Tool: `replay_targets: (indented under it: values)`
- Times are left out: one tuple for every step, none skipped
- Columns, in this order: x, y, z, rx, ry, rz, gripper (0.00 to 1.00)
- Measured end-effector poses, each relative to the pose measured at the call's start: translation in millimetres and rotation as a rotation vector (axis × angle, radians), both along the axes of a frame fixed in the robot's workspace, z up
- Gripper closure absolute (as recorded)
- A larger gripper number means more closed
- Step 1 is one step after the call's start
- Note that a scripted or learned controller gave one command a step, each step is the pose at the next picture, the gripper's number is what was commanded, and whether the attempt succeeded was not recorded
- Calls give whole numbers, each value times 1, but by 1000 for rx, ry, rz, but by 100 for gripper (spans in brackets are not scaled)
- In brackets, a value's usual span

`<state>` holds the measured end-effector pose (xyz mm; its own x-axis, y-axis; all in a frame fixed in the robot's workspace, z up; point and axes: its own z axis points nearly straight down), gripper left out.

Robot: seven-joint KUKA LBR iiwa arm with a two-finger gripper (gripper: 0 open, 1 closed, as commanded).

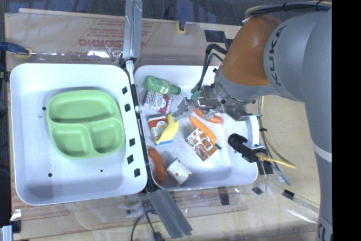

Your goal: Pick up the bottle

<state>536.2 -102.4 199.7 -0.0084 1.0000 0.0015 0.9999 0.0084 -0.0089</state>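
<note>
The green bottle (160, 86) lies at the back of the right bin (243, 176), and the gripper (189, 107) hangs just beside it with nothing in it — fingers look spread — so next it must slide over and go down.

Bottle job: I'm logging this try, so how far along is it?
Done: the arm has reached into the right bin. In hand: the pincer hovers over the clutter, beside the green bottle, with nothing between its fingers. Left: grasping and lifting the bottle, which lies at the bin's far left corner.
</note>
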Motion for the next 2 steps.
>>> replay_targets:
  values:
    - [-16,3,-97,0,-5,82,0]
    - [67,8,-104,-2,-17,46,0]
